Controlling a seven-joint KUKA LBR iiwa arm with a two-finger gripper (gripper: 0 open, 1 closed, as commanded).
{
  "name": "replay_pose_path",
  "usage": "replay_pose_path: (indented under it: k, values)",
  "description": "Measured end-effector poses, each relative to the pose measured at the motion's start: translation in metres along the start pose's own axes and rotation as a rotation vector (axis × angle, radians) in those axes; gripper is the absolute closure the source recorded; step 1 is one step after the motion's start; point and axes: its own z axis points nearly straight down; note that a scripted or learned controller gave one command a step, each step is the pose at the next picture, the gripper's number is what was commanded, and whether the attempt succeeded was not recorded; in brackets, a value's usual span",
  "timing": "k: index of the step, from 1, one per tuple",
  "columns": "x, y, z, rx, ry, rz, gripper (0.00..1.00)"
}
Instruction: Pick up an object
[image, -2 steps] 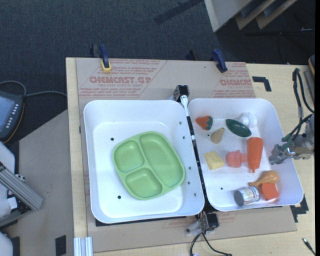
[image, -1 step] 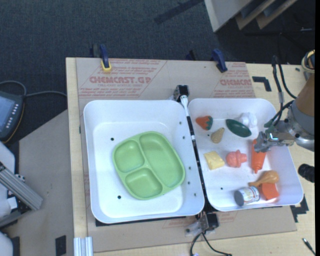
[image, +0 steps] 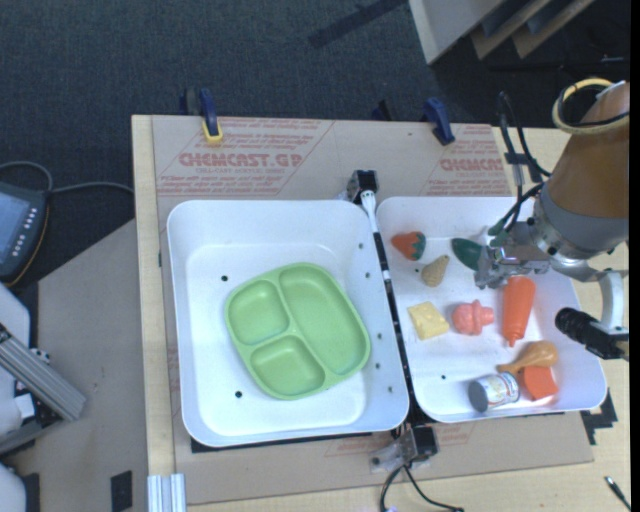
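Observation:
The right bin (image: 570, 400) holds several small toys: a red strawberry with a green top (image: 407, 243), a tan lump (image: 435, 269), a dark green piece (image: 466, 250), a yellow cheese wedge (image: 428, 321), a pink figure (image: 470, 317), an orange carrot (image: 517, 307), a silver can (image: 494, 390), and an orange-red piece (image: 538, 380) with a tan pear-like piece (image: 534, 356) on it. My gripper (image: 500, 265) hangs low over the bin's back part, between the dark green piece and the carrot's top end. The arm's body hides its fingers.
The left bin (image: 190, 330) holds a light green divided plate (image: 293, 329). Both bins rest on a cardboard-covered bench with blue clamps (image: 208, 105) at the back edge. A black part (image: 590, 335) of the arm juts over the right bin's right rim.

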Motion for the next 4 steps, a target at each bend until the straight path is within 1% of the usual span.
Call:
replay_pose_path:
  k: [1, 2, 3, 4]
  values:
    - [0.051, 0.021, -0.007, -0.001, 0.001, -0.001, 1.0]
    - [0.085, 0.049, -0.018, -0.002, 0.001, 0.001, 1.0]
    - [0.094, 0.059, -0.024, -0.001, 0.0, 0.004, 1.0]
    - [0.098, 0.07, -0.007, 0.003, 0.0, 0.004, 1.0]
